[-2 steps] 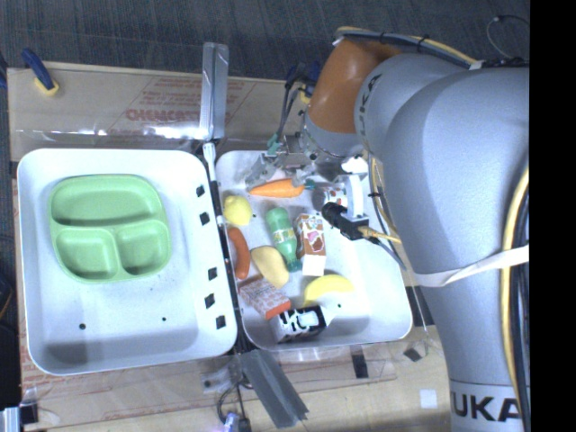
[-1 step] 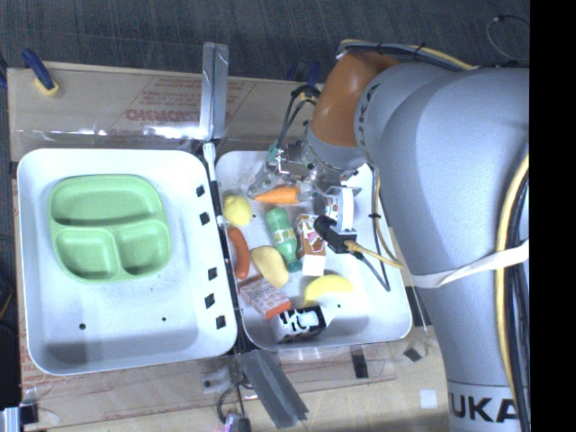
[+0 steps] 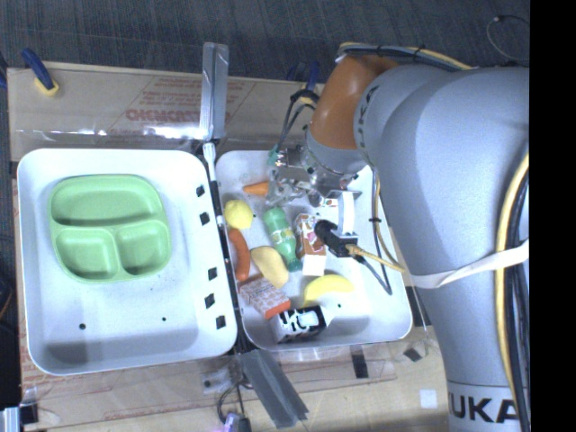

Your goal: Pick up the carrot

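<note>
You see a pale green divided tray (image 3: 110,226) in the white left bin (image 3: 36,268), an orange carrot (image 3: 256,188), a yellow lemon (image 3: 238,214), a green bottle (image 3: 280,231) and a black-and-white carton (image 3: 301,322) in the white right bin (image 3: 389,318), under a grey arm (image 3: 450,169) banded orange.

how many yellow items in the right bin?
3: a round yellow lemon near the left wall, a pale yellow oval fruit mid-bin, a yellow banana-like piece lower right. The arm may hide others.
</note>
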### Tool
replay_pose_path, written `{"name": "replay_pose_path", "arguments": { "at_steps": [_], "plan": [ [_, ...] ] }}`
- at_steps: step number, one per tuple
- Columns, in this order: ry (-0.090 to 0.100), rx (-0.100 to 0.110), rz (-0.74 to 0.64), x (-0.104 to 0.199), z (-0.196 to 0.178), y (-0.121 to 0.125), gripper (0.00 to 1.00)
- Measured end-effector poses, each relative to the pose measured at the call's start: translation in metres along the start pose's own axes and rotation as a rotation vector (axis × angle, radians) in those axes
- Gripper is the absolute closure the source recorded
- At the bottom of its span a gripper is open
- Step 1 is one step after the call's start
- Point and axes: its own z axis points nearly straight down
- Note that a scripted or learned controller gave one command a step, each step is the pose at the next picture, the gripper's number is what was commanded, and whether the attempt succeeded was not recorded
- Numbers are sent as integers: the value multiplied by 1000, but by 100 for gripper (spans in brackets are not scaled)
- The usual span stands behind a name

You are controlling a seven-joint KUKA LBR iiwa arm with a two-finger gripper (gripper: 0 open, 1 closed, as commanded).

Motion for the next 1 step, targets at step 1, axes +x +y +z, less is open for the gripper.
{"name": "replay_pose_path", "arguments": {
  "at_steps": [1],
  "plan": [
    [0, -3, 231, 71, -143, 6, 100]
  ]
}}
